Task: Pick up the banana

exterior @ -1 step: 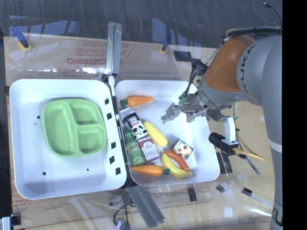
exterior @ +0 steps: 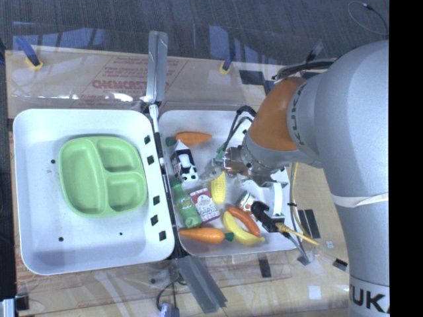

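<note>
The banana (exterior: 243, 236) is yellow and lies flat near the front edge of the right bin (exterior: 205, 118). An orange-red pepper (exterior: 243, 220) rests along its upper side, and a carrot (exterior: 201, 235) lies just to its left. My gripper (exterior: 223, 164) hangs over the middle of the right bin, above a yellow corn cob (exterior: 218, 188) and behind the banana. The grey arm with its orange band (exterior: 277, 117) covers the bin's right part. I see nothing held in the gripper.
The right bin also holds a second carrot (exterior: 193, 138) at the back, a black-and-white item (exterior: 187, 165), a green bottle (exterior: 186, 205) and a red box (exterior: 205, 205). A green divided plate (exterior: 102, 176) lies in the left bin (exterior: 39, 243).
</note>
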`<state>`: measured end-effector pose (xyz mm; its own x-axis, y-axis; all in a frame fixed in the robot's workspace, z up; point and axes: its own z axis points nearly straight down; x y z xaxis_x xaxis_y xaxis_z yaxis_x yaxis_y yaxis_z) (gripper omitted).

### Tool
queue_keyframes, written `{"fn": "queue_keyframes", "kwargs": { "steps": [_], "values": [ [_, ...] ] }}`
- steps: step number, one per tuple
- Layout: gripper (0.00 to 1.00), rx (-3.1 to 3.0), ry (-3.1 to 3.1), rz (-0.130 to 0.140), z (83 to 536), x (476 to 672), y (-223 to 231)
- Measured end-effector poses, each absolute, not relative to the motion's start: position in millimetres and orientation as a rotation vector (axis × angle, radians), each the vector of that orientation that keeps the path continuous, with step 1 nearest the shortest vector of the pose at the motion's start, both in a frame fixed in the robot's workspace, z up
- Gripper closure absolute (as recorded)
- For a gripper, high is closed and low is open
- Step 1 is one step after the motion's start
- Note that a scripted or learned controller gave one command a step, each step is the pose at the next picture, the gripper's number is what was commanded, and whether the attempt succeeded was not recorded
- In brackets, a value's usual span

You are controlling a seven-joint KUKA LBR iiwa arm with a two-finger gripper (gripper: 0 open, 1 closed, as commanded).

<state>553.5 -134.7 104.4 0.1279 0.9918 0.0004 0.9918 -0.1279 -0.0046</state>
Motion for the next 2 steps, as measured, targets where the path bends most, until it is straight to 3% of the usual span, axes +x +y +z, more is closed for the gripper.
{"fn": "queue_keyframes", "kwargs": {
  "steps": [1,2],
  "values": [
    [1.0,-2.349,-2.074,0.01,110.7,553.5,-134.3],
    [1.0,-2.479,-1.924,0.004,214.8,631.4,-73.8]
  ]
}}
